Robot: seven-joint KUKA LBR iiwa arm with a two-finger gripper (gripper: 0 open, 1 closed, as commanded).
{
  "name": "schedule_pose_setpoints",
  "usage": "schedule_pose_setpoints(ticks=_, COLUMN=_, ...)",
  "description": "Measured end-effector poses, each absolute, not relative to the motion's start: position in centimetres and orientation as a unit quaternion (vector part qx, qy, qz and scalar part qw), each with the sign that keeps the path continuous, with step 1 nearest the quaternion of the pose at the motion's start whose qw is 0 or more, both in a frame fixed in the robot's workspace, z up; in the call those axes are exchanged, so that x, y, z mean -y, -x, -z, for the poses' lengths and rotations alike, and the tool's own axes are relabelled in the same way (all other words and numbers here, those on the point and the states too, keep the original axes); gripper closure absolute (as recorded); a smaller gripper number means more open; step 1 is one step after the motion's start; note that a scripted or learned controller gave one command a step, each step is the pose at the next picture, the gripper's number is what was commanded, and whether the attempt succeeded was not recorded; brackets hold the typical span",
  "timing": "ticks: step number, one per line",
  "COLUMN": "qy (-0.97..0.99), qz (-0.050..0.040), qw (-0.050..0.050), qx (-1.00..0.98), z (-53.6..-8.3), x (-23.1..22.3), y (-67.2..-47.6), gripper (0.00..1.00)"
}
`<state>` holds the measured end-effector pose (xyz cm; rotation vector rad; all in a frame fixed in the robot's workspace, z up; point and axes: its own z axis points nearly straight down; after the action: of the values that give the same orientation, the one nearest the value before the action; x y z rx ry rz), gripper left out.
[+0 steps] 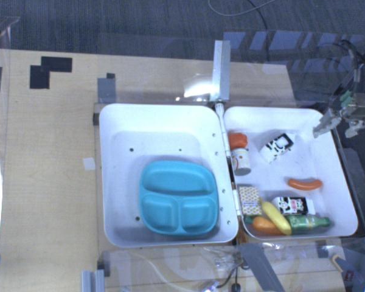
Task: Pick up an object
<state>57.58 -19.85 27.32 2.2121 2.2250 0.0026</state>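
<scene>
- Sitting side by side on the bench (pixel 48 163) are two white bins: the left bin (pixel 118 132) is carrying one blue divided plate (pixel 178 196), the right bin (pixel 337 181) several small objects.
- Lying in the right bin are one sausage (pixel 305 184), one banana (pixel 275 216), one green bottle (pixel 308 223), one orange-capped jar (pixel 239 152), one carrot (pixel 263 225), two black-and-white cartons (pixel 276 146) and one patterned packet (pixel 249 199); no writing is reading clearly.
- The gripper (pixel 326 125) is hovering at the right bin's far right corner; whether it is gripping cannot be told.

Arm: enters from right edge | tool (pixel 326 125): low at upper right, angled down-left | nothing held
</scene>
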Motion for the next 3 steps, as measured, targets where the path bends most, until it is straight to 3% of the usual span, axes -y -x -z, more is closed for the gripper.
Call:
schedule_pose_setpoints(ticks=1, qy=-0.703, qz=-0.0025, qw=0.005, qx=-0.712, z=-28.5, x=19.7, y=-57.8, gripper=1.00)
schedule_pose_setpoints(ticks=2, qy=-0.769, qz=-0.0015, qw=0.003, qx=-0.639, z=-41.1, x=20.0, y=-58.4, gripper=1.00)
schedule_pose_setpoints(ticks=3, qy=-0.713, qz=-0.0017, qw=0.004, qx=-0.701, z=-43.3, x=18.9, y=-57.8, gripper=1.00)
